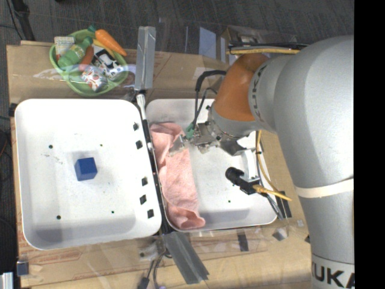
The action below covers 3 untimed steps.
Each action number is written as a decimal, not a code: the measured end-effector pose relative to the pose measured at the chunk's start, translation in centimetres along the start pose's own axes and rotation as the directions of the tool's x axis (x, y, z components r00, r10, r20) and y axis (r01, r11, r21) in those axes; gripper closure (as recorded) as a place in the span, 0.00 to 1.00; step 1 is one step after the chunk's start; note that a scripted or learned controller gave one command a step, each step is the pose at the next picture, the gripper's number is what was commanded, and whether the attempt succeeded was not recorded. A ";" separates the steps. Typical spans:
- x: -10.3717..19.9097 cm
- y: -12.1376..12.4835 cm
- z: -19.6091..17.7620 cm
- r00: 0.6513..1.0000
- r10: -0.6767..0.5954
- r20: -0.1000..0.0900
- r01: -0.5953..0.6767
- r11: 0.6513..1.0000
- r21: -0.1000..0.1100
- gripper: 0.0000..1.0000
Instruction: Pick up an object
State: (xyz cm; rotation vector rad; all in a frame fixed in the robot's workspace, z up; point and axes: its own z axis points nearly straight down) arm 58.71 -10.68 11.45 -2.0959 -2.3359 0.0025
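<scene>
A pink cloth [177, 182] lies crumpled along the left side of the right bin [240, 218], stretching from the bin's upper left down to its lower wall. My gripper [180, 142] reaches in from the right and is down at the cloth's upper right edge, touching or just above the fabric. The grey arm with its orange band [237, 92] covers the bin's upper right part. A blue cube [86, 168] rests alone in the left bin [36, 221], left of its middle and far from the gripper.
A green bowl [90, 88] holding toy food, a carrot among them, sits on the bench beyond the left bin's far edge. A ridge with black clips [146, 173] separates the two bins. The arm's large grey body fills the right side.
</scene>
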 end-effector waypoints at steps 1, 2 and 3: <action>1.0 5.3 2.2 0.943 -0.333 0.003 0.333 0.943 -0.002 0.00; -0.4 7.0 2.1 1.000 -0.011 0.002 0.011 1.000 -0.003 0.00; -0.3 7.0 2.2 1.000 -0.012 0.001 0.012 1.000 -0.003 0.00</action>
